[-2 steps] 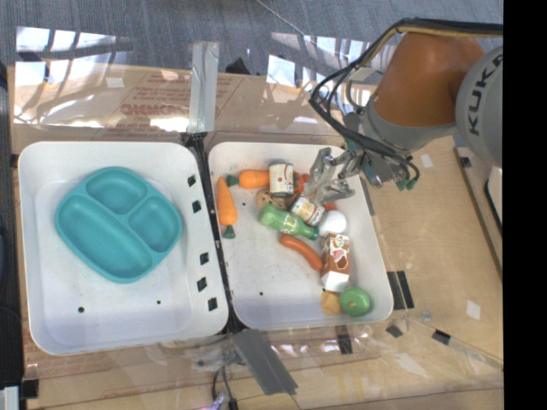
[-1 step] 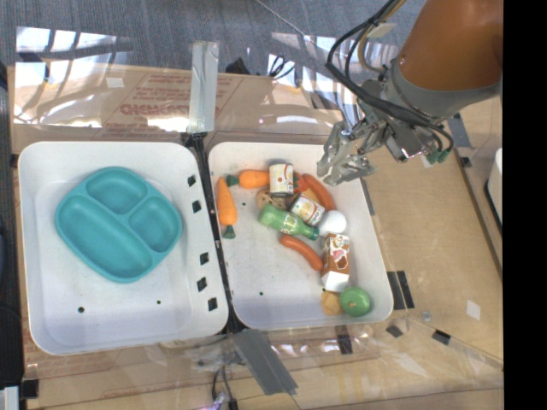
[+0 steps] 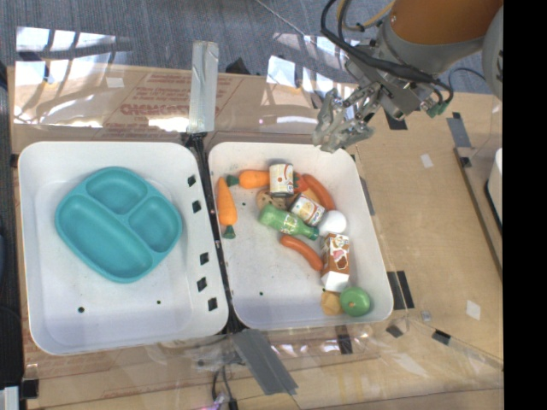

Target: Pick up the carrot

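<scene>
Camera view: carrot (image 3: 226,204) lies in the right bin (image 3: 363,195) beside its left wall, long axis running near-to-far, green end pointing far. Fingers (image 3: 329,140) hover above the bin's far rim; their state cannot be told.

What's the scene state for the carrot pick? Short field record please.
target: carrot, lying along the right bin's left wall
gripper: gripper above the right bin's far rim, apart from the carrot
right bin: right bin also holds a green bottle, a can, a green apple
left bin: left bin holds a teal divided plate
task status: carrot not picked up
</scene>
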